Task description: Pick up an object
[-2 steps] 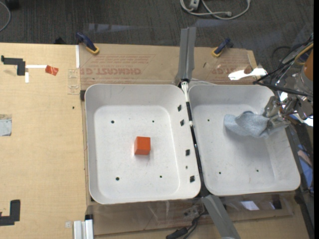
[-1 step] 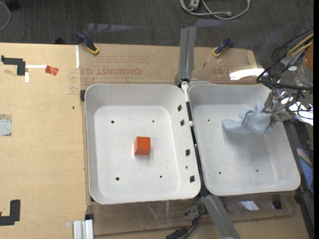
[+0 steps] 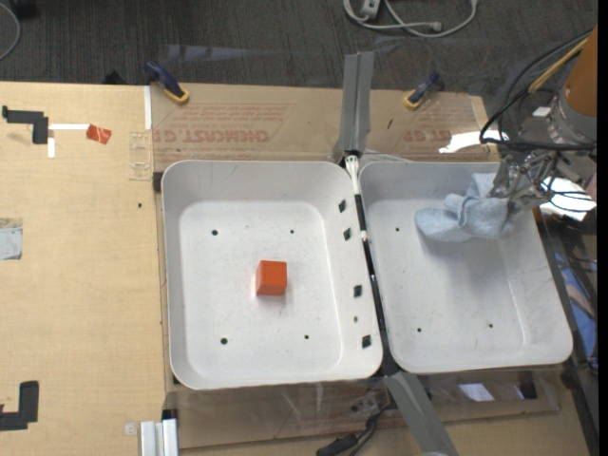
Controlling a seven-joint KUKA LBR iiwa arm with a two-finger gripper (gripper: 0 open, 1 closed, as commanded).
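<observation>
A crumpled grey cloth (image 3: 460, 219) lies in the right bin (image 3: 475, 340), toward its back right. Its right end is drawn up into my gripper (image 3: 513, 194), which is shut on that end near the bin's right wall. The rest of the cloth trails left and down onto the bin floor. A small orange block (image 3: 272, 278) sits alone in the middle of the left bin (image 3: 190, 350), far from the gripper.
The arm with its cables (image 3: 560, 93) comes in over the right bin's back right corner. A raised divider (image 3: 359, 245) separates the two bins. A cardboard sheet (image 3: 256, 126) lies behind them and a wooden board (image 3: 76, 283) to the left.
</observation>
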